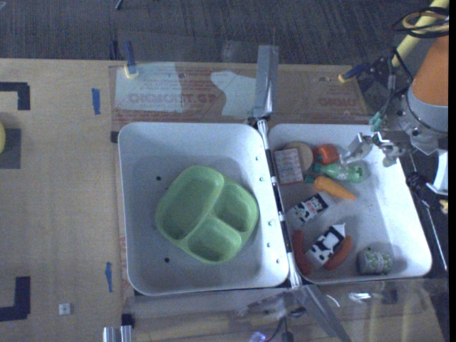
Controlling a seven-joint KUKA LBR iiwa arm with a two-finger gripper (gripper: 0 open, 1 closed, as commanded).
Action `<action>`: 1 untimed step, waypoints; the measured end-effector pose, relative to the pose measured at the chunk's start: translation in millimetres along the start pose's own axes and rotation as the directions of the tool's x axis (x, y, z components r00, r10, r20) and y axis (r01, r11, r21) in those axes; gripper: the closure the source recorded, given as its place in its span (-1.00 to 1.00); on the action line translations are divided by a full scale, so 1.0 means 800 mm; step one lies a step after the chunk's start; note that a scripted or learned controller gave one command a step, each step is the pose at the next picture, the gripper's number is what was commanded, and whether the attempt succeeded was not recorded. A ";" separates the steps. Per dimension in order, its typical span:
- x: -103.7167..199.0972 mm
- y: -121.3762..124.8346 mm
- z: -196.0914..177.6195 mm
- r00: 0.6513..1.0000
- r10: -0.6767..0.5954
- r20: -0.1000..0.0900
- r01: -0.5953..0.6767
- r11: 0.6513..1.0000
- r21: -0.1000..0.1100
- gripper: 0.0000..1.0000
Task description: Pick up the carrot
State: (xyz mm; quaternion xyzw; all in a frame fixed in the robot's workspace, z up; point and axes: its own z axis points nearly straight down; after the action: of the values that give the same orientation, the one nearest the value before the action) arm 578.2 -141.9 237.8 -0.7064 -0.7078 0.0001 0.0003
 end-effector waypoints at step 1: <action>0.045 -0.018 -0.045 0.996 0.093 0.001 -0.093 0.996 -0.003 -1.00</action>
State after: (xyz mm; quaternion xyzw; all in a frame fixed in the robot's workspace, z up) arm 564.1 -105.7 273.5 -0.7384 -0.6743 -0.0006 -0.0011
